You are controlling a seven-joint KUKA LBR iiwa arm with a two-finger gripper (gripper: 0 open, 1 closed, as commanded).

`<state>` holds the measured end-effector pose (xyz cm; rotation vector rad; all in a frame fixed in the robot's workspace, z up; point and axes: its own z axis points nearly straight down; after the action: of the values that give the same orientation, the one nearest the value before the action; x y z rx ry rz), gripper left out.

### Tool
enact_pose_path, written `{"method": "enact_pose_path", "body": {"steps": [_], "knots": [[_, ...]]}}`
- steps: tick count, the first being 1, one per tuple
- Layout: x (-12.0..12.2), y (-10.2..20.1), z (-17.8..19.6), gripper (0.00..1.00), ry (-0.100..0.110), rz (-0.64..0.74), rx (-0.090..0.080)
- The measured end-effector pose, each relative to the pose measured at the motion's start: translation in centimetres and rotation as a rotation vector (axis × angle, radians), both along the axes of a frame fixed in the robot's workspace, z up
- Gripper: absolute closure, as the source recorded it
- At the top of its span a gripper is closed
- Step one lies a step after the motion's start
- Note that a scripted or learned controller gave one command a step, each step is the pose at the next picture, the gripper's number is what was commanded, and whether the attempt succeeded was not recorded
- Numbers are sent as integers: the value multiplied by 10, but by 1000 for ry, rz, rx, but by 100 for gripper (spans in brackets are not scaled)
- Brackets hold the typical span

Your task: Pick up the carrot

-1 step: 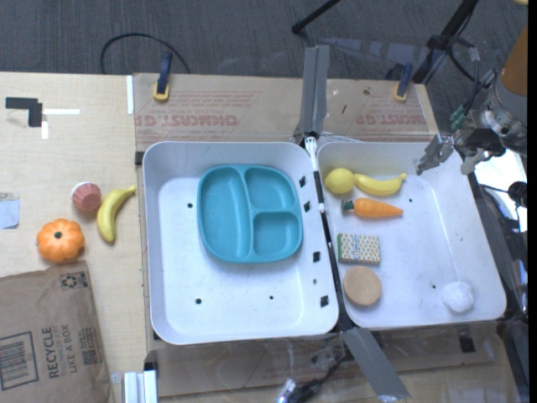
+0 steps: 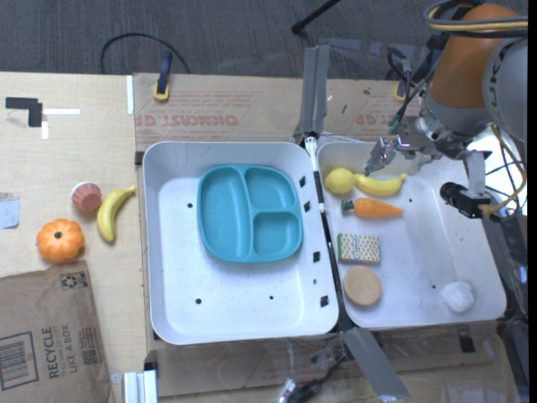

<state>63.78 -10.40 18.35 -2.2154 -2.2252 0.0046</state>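
- My gripper (image 2: 382, 156) hangs over the far edge of the right bin (image 2: 436, 254), its fingers tilted down toward that bin's far-left corner; how far apart they stand I cannot tell, and nothing shows between them.
- My arm (image 2: 470, 65), grey with an orange band, enters over the right bin's far-right corner.
- The carrot (image 2: 377, 209) lies flat on the right bin's floor near the left wall, in the far half, lengthwise across the bin, apart from my gripper.
- A yellow banana (image 2: 382, 185) lies just beyond the carrot, just below my gripper; whether the two touch I cannot tell.
- A lemon (image 2: 339, 180) sits at the banana's left end, against the right bin's left wall.
- A patterned sponge block (image 2: 359, 248) lies nearer than the carrot, along the left wall.
- A round tan biscuit (image 2: 363, 285) lies just beside the sponge block, toward the near-left corner.
- A white crumpled ball (image 2: 458, 295) rests near the right bin's near-right corner.
- The left bin (image 2: 176, 292) bears a teal divided plate (image 2: 249, 212) in its far half.
- On the bench (image 2: 50, 166) left of the bins lie a second banana (image 2: 112, 212), a pink cupcake (image 2: 86, 197) and a small pumpkin (image 2: 60, 240).
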Motion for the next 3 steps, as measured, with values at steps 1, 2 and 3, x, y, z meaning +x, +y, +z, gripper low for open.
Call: {"method": "enact_pose_path", "body": {"steps": [1,2,3], "knots": [[-12,-3,-91,0,-3,238,1],[-94,-9,-92,0,-2,269,2],[-134,-29,-92,0,-3,523,2]]}}
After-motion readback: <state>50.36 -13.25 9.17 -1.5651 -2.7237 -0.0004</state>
